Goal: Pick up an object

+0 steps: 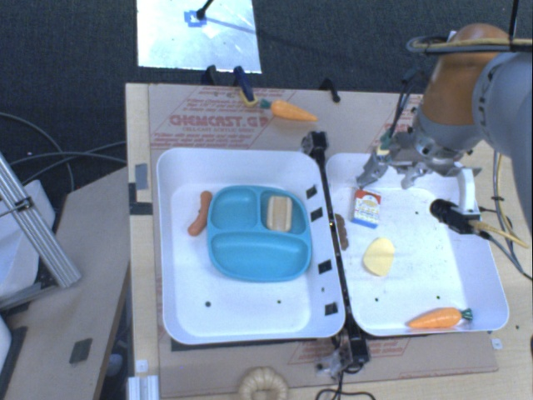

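Camera view looks down at a slant on my bench, and my gripper [391, 173] hangs over the far edge of the right bin [483, 282], fingers spread apart with nothing between them. Just below the nearer fingertip lies a small red, white and blue carton [366, 207], flat on the bin floor; its printing is too small for me to read. Nearer the camera in the same bin sits a pale yellow chip-shaped piece [380, 257], and a toy carrot [435, 317] lies along the near wall, green top pointing right. A black cylindrical part with cables [454, 216] sticks out beside my wrist over the right side of this bin. The left bin [183, 307] holds a blue divided plate [254, 233] with a tan slice of toast [280, 214] in its upper right compartment, and an orange-brown sausage [200, 213] rests on the bin floor just left of the plate, apart from it. A black divider strip [326, 223] runs between the two bins. Beyond them, a second carrot [287, 110] lies on the cardboard sheet [208, 123], whose red print reads partly "CHEMCAST". A braided ring [265, 383] sits at the near bench edge.
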You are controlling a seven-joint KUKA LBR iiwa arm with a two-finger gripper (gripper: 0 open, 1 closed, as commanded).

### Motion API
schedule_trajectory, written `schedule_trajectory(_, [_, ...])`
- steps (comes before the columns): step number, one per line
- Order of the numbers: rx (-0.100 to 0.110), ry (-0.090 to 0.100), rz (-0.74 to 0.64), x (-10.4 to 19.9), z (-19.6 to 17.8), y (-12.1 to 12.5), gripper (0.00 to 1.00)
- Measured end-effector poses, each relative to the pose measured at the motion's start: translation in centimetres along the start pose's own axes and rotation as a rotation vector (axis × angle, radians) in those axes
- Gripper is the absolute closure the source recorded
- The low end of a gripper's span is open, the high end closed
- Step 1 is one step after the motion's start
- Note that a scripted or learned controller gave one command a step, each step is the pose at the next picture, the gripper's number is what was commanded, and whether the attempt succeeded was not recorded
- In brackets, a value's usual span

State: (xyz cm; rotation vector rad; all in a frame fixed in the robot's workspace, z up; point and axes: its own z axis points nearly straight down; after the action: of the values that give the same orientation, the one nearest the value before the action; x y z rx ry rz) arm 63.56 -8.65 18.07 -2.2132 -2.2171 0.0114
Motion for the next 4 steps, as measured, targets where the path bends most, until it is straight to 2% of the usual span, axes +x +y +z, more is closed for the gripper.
schedule_trajectory(1, [-0.013,-0.001,-0.002,0.0,-0.8,0.3,0.00])
schedule_trajectory(3, [-0.009,-0.001,0.001,-0.1,8.9,-0.3,0.00])
schedule_trajectory(4, [-0.015,-0.001,0.002,-0.1,7.5,-0.2,1.00])
